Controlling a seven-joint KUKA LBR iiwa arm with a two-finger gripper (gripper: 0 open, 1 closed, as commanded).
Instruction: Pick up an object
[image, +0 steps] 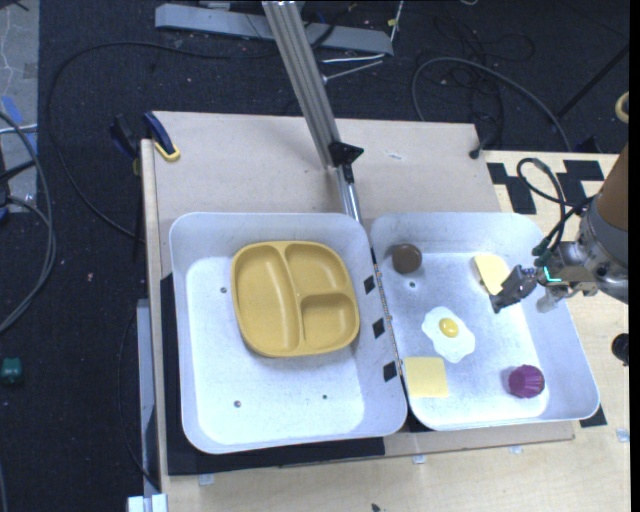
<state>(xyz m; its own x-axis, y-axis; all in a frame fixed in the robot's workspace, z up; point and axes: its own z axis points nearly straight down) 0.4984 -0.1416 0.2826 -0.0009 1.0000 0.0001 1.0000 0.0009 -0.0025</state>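
The likeliest target is the pale yellow wedge, lying flat in the right bin just to the left of the claw, nearly touching its dark tip. I cannot tell whether the claw is open or closed; it reads as a dark shape slanting down toward the bin floor, and nothing shows between its tips.

To do this step well, I judge the claw should centre over the wedge before descending, since a thin flat piece is likely to slide away if touched from the side. The closing should span the wedge's narrower width and go low enough to catch its edges.

Other choices lie farther out: a fried egg toy below and left of the claw, a brown round piece farther left, a yellow square slice lower left, and a purple piece directly below. The purple and brown ones look chunkier and would probably be easier to grip.

Beyond these, the left bin holds a yellow divided plate, well apart from the claw. Both bins sit on the bench.
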